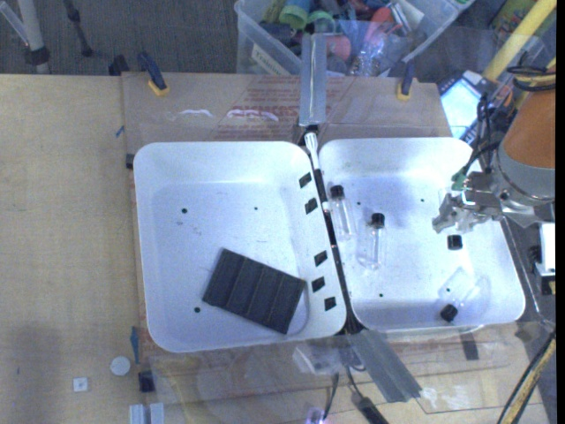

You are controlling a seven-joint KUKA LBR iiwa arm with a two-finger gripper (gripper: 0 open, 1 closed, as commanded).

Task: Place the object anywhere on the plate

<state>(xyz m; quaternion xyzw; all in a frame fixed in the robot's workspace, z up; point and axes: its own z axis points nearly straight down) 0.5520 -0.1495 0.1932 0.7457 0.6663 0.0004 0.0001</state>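
Observation:
A dark grey ribbed plate (254, 291) lies flat and askew in the left bin (177, 170), toward its front. Three clear vials with black caps lie in the right bin (397, 153): one (338, 212) by the divider, one (372, 240) just right of it, and one (461, 291) at the front right corner. My gripper (456, 218) hangs over the right side of the right bin, above and behind the corner vial. A small black piece (455, 241) shows just under it; I cannot tell whether it is held.
A metal bar (311, 78) runs back from the divider between the bins. A clear crate of coloured toys (353, 11) stands behind the bench. Cables (494, 122) hang beside the arm at the right. Orange clamps (156, 82) hold the back board.

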